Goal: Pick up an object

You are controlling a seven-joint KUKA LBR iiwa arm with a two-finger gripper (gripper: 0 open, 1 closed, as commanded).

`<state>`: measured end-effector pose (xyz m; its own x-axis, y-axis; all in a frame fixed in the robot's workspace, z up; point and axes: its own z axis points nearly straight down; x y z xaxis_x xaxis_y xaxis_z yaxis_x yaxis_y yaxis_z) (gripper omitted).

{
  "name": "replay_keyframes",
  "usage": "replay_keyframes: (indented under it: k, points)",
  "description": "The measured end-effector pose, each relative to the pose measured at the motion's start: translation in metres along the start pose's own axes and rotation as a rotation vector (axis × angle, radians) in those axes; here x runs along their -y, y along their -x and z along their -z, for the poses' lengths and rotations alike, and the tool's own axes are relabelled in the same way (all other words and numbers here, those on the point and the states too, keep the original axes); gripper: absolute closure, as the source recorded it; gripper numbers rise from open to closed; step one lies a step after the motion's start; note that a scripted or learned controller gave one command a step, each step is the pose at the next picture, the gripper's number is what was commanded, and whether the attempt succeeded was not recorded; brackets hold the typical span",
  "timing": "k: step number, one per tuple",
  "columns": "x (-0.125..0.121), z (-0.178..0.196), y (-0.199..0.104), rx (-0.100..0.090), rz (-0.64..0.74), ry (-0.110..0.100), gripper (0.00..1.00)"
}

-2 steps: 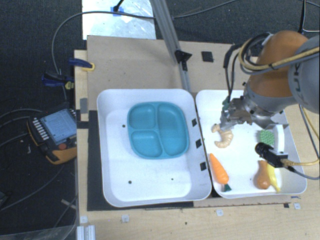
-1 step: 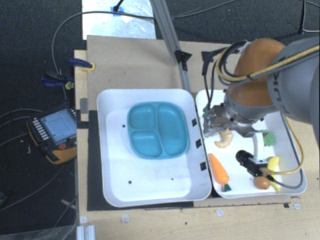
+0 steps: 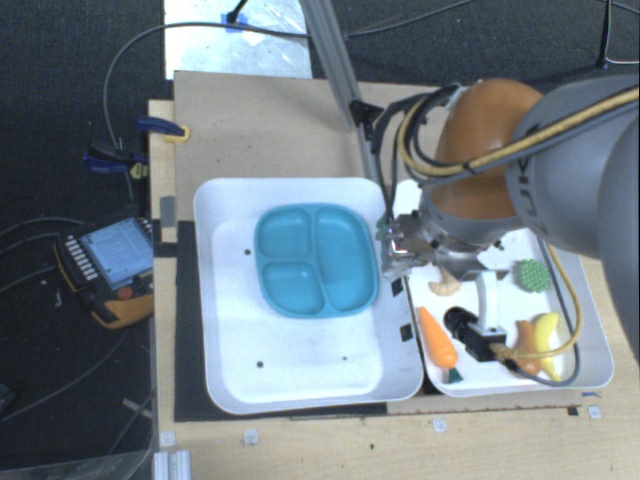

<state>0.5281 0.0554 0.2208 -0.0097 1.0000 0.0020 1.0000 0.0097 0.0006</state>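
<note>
Grey arm [image 3: 560, 158] looms highest, hiding claw [image 3: 440, 263]; claw state: cannot tell. Toy carrot [image 3: 437, 340] lies in right bin [image 3: 596, 353], at claw's six o'clock, long axis eleven-to-five. Blue divided plate [image 3: 316, 260] at nine.

A blue divided plate [image 3: 316, 260] lies in the left bin [image 3: 300, 378]; clamps [image 3: 135, 143] grip the bench's left edge.
</note>
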Motion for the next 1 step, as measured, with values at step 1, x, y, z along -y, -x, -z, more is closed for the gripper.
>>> replay_keyframes:
  k: [1]
  points:
    - [0.0100, 0.0052, -0.0451, 0.000, 0.001, 0.000, 1.00]
